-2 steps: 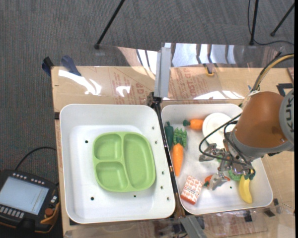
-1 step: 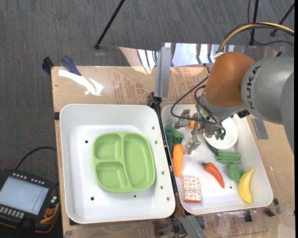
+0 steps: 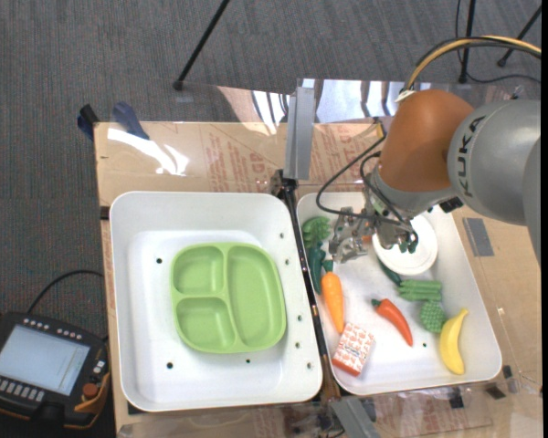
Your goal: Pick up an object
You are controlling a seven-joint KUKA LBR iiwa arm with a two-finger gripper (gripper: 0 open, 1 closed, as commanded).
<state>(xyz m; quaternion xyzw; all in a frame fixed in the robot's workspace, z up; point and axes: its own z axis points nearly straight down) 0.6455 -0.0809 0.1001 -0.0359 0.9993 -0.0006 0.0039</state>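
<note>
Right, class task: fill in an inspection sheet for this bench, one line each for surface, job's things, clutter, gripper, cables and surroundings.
Surface: two white bins side by side, left bin and right bin, on a brown bench.
Job's things: in the right bin, carrot, red pepper, banana, carton, white bowl, green vegetables.
Clutter: green divided plate in the left bin.
Gripper: gripper low over the right bin's near-left part; grasp unclear.
Cables: yellow and black cables on the arm.
Surroundings: grey carpet, tripod legs, handheld controller.
</note>
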